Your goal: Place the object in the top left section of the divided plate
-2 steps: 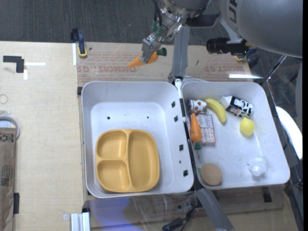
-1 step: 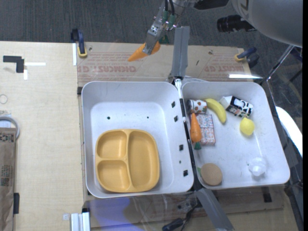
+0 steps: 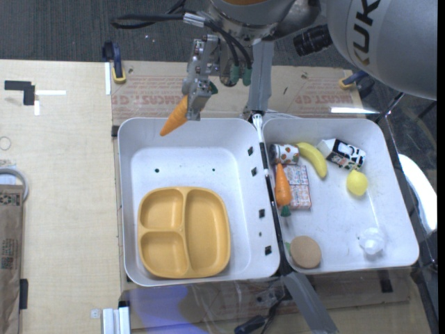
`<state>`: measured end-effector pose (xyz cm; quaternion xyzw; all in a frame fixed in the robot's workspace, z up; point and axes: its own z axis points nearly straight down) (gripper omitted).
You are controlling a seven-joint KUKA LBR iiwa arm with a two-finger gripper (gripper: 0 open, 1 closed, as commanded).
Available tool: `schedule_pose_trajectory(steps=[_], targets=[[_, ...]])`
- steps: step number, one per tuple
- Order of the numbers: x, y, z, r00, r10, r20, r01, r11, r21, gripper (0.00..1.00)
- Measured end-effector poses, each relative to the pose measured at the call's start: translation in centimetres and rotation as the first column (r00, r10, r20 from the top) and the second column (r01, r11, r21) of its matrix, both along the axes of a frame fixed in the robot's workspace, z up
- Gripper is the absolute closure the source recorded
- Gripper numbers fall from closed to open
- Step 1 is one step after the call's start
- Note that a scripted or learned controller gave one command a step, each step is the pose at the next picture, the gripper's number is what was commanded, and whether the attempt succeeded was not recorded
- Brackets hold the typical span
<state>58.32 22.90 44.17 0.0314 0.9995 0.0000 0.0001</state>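
Observation:
My gripper [image 3: 195, 110] hangs over the back rim of the left bin, shut on an orange carrot [image 3: 174, 119] that sticks out down and to the left from between its fingers. The yellow divided plate [image 3: 184, 232] lies in the front part of the left bin [image 3: 139, 152], well below the gripper in the view. Its top left section [image 3: 161, 209] is bare, as are its other two sections.
The right bin [image 3: 396, 186] holds a second carrot [image 3: 281, 185], a banana [image 3: 313, 158], a lemon [image 3: 357, 184], a small box [image 3: 300, 185], a black-and-white carton [image 3: 344, 154], a round brown cookie [image 3: 305, 251] and a clear cup [image 3: 371, 242]. A ridge divides the bins.

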Motion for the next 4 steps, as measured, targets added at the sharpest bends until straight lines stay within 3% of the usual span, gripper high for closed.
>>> schedule_pose_trajectory(steps=[1, 2, 3, 4], targets=[[-4.2, -0.1, -11.6, 0.999, 0.038, -0.001, -0.038, 0.999, 0.0, 1.0], [3.5, -0.1, -8.6, 0.959, 0.284, 0.003, -0.284, 0.959, 0.001, 1.0], [7.7, -0.1, -0.5, 0.872, 0.49, 0.006, -0.49, 0.872, 0.0, 1.0], [2.0, -0.8, -8.1, 0.772, 0.636, 0.001, -0.636, 0.772, 0.001, 1.0]])
